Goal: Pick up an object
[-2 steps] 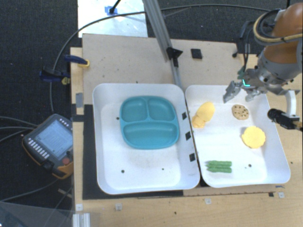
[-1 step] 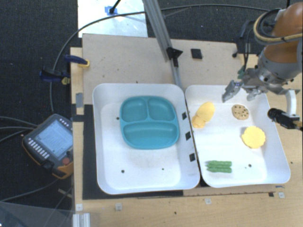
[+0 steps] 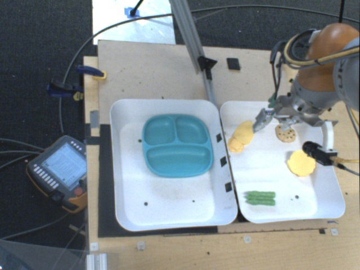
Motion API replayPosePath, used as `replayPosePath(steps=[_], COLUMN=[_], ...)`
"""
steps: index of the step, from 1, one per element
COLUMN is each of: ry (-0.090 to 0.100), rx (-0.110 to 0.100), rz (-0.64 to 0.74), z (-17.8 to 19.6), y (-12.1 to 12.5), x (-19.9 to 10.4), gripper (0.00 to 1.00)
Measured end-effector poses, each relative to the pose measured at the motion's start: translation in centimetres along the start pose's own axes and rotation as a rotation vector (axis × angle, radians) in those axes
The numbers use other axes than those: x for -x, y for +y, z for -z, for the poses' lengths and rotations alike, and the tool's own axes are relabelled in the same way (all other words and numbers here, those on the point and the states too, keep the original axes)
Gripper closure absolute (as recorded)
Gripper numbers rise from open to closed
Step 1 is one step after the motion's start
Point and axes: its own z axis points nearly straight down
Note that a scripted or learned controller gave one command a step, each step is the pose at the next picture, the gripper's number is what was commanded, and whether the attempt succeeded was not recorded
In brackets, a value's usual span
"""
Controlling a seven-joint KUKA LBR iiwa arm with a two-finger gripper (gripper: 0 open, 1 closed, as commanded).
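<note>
Approach to grasp: right bin, upper area.
Right bin (image 3: 337, 207) holds the targets; the gripper (image 3: 262, 120) hangs just beside the yellow food piece (image 3: 241, 137), jaw state indeterminate. Centre over the piece before descending; the cookie (image 3: 286, 133) lies near.

1. I see two bins side by side on the tabletop (image 3: 146, 66), touching along their inner edges.
2. The left bin (image 3: 126, 167) holds a plate (image 3: 177, 146) in its far half.
3. In the right bin (image 3: 332, 207), a banana (image 3: 241, 137) lies far left, a cookie (image 3: 286, 133) far right, a chip (image 3: 301, 164) right, beans (image 3: 260, 198) nearest me.
4. A pendant (image 3: 59, 170) sits left of the tabletop.
</note>
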Motion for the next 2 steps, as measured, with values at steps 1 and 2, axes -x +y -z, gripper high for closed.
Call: replayPosePath(steps=[1, 2], ry=[0.0, -0.001], rx=[-0.001, 0.005], rz=[-0.003, -0.004], z=[-6.1, -9.9], y=[-0.3, -0.1], x=[-0.3, -0.3], gripper=[0.0, 0.0])
